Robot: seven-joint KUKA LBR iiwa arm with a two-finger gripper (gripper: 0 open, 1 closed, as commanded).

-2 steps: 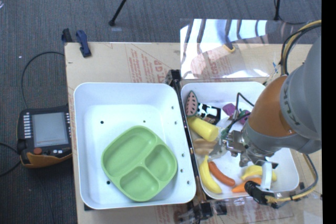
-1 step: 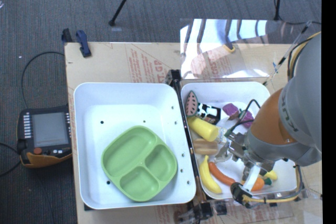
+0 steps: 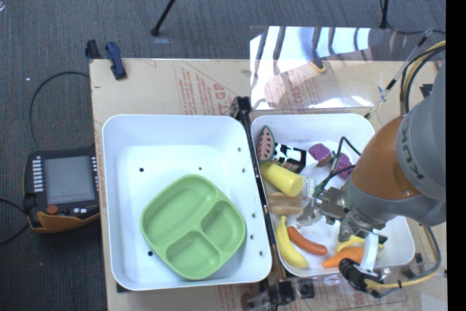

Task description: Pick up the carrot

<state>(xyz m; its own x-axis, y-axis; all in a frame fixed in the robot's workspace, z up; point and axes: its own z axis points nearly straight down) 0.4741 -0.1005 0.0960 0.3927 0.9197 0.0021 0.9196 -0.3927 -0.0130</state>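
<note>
The bench (image 3: 167, 84) carries two shallow white bins side by side: the left bin (image 3: 131, 149) holds one green divided plate (image 3: 193, 227) with three compartments, and the right bin (image 3: 393, 247) holds the toy foods. The grey arm (image 3: 404, 171) with its orange band reaches in from the right and hangs over the right bin's near right part, its gripper (image 3: 349, 226) low among the items there; whether it is parted or closed, or has anything in its grasp, cannot be told from this slant. Of the foods, there is one yellow banana (image 3: 290, 244) along the bin's left near side, one yellow cylinder (image 3: 282, 178) above it, one watermelon slice (image 3: 265, 143) at the far left corner, and one purple piece (image 3: 320, 152) farther back. The carrot (image 3: 344, 257) is a small orange tapered piece lying near the front wall, just below the gripper and right of a reddish-orange sausage-shaped piece (image 3: 307, 241).
</note>
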